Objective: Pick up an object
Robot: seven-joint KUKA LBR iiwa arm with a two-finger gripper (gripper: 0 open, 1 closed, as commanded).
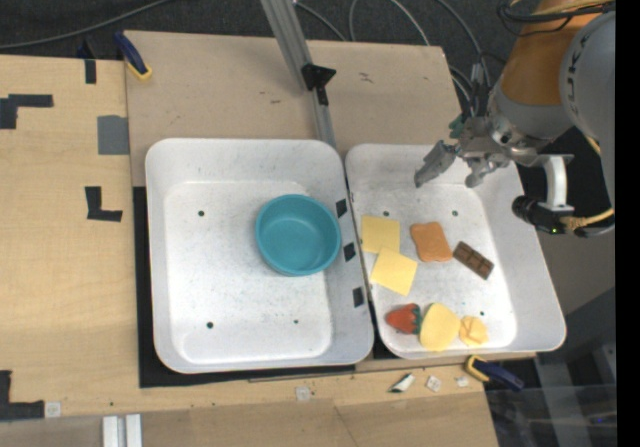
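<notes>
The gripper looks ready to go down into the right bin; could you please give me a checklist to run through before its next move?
1. Gripper holds nothing, fingers spread: ok.
2. Gripper above the right bin: ok, over its far end.
3. Gripper lined up over a target: not ok; the orange piece and brown piece lie nearer the camera.
4. Pieces separated enough for a clean grasp: not ok; two yellow squares touch.
5. Blue bowl out of the way: ok, in the left bin.

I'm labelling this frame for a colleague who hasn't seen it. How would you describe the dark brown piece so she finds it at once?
Look in the right-hand white bin, among the small items in its middle. The chocolate piece lies just right of the orange toast-like slab. It is the one dark brown, ridged bar there; its neighbours are yellow, orange or red.
</notes>
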